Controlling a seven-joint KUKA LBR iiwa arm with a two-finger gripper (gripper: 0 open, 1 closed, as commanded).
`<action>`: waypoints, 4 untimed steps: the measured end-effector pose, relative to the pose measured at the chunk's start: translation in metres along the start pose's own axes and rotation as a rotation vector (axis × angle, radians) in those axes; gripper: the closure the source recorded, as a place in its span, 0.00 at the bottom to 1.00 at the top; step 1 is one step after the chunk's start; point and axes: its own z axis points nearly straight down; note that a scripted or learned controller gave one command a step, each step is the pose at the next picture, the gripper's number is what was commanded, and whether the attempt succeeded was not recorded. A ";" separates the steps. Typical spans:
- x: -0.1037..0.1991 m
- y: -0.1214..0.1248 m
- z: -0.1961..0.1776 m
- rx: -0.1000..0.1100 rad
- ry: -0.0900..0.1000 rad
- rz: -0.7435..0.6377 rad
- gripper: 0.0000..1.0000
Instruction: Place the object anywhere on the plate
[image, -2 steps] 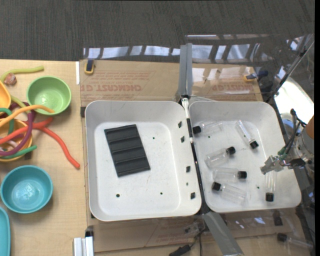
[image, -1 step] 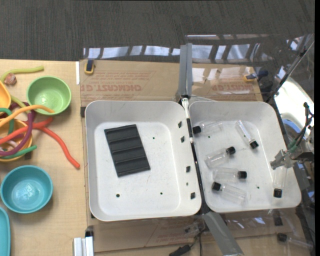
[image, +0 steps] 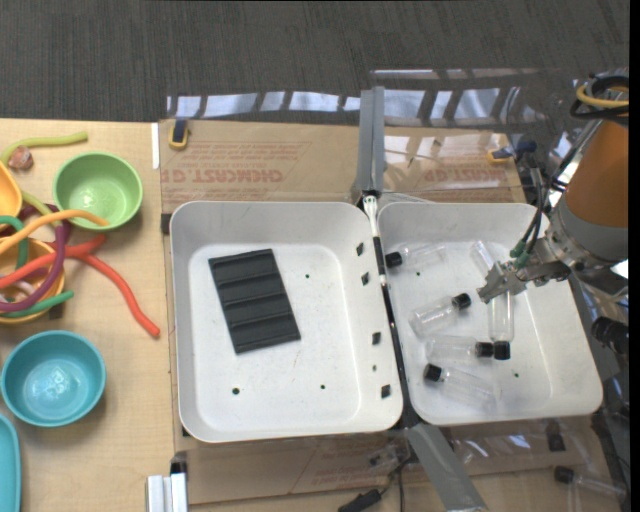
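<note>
Vial (image: 501, 318) is the one to watch, Dana: clear glass with a black cap, lying near the middle of the right bin (image: 590, 395), its cap pointing toward the near edge.

And it has company, Raj. Several more capped vials are scattered loose across that bin floor, some toward the far-left corner, some toward the near-left corner. Nothing is lined up, so the arm has to single one out.

That explains where the gripper (image: 497, 288) hangs, right over the far end of that vial, the arm (image: 600, 190) slanting in across the right edge. It looks like a pick that isn't made yet.

Is the claw apart or together?

I can't tell. It's a dark tangle against clear glass from up here, and I see nothing lifted, so I wouldn't call it a hold.

And the target?

The plate (image: 253, 300), a black ridged slab, lies flat in the left bin (image: 190, 330), closer to its left edge and turned a little askew. It sits alone there, so any landing spot counts.

So the divider between the two bins has to be crossed. My guess is the tricky part is the grasp itself, since a round, slick tube can roll away.
</note>
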 end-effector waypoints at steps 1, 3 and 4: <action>0.105 -0.017 0.045 0.003 0.001 -0.133 1.00; -0.089 -0.060 0.046 0.000 0.000 -0.044 1.00; -0.021 -0.045 0.069 0.001 0.002 -0.182 1.00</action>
